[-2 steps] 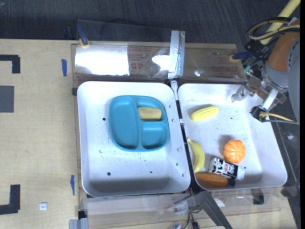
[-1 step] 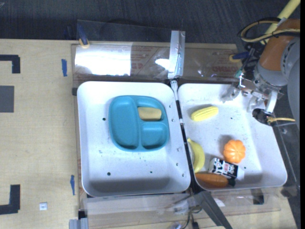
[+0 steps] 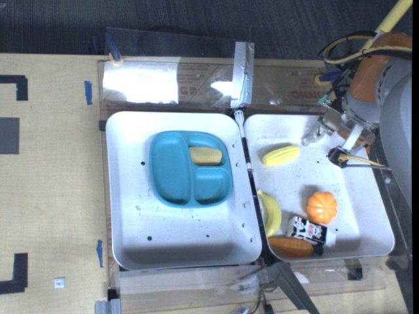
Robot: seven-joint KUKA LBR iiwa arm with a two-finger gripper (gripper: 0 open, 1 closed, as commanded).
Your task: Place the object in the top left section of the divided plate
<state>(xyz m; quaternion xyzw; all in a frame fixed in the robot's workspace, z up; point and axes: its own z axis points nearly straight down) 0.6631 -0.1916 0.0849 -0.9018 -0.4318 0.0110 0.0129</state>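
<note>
1. Plate first: the blue divided plate (image 3: 190, 169) sits in the middle of the left bin (image 3: 124, 227). A yellow-tan object (image 3: 205, 156) lies in its small section at about 1 o'clock on the plate.

2. The pincer (image 3: 327, 136) hangs over the right bin (image 3: 373, 234), near that bin's 1 o'clock corner. I cannot tell if it is wide or narrow, and I see nothing held in it.

3. Just beside the pincer, toward 9 o'clock, lies a yellow corn (image 3: 281, 155). Lower in the right bin are a small orange pumpkin (image 3: 321, 205), a banana (image 3: 270, 213), a black and white box (image 3: 308, 230) and a brown sausage (image 3: 291, 246), all packed close.

4. What could go wrong: the plate's sections are small, so a thing dropped off-centre could land on a ridge and roll into the wrong one. The section at 1 o'clock already has something in it.

5. The wall between the two bins (image 3: 245, 169) stands in the way, so the arm must lift high enough to clear it.

6. Open room: the left bin has bare white floor all around the plate. The right bin has bare floor at its middle and 3 o'clock side.
</note>
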